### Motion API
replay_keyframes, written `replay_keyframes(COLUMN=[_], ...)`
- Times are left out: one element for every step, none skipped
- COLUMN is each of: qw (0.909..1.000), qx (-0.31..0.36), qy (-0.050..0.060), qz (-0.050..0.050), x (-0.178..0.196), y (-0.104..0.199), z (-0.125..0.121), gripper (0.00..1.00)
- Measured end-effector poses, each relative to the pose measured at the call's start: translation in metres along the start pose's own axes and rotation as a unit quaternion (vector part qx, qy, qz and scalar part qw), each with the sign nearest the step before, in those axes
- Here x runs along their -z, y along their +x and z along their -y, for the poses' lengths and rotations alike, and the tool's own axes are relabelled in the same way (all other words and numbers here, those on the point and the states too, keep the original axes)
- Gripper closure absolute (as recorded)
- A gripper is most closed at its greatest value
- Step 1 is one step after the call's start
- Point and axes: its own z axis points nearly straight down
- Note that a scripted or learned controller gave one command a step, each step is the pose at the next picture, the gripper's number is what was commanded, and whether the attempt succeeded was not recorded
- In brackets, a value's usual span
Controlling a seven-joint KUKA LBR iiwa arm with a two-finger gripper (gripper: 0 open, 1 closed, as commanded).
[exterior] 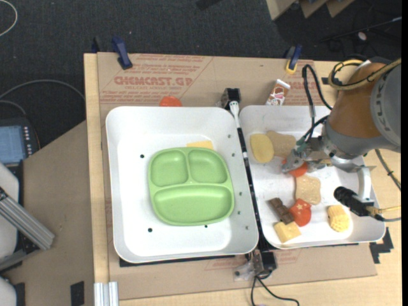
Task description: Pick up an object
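My gripper (298,159) is low over the middle of the right bin (319,116), reaching in from the right. A small orange-red piece (297,170) lies right under its tip, partly hidden. Around it sit a pale yellow round piece (261,147), a tan flat piece (279,139), a bread slice (309,189), a brown bar (278,210), a red tomato (301,213), a yellow wedge (287,232) and a corn cob (338,218).
The left bin (127,171) holds a green divided plate (189,185) with a yellow slab (200,145) behind it. A small carton (278,93) and an orange disc (169,101) lie on the cardboard beyond the bins. A black part (349,198) and cables hang by the arm.
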Motion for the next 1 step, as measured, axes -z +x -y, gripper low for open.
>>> replay_keyframes(qw=[1.0000], qx=[0.006], qy=[-0.005], qz=[-0.003], x=[0.1335], y=[0.0936], z=[-0.0070], gripper=[1.00])
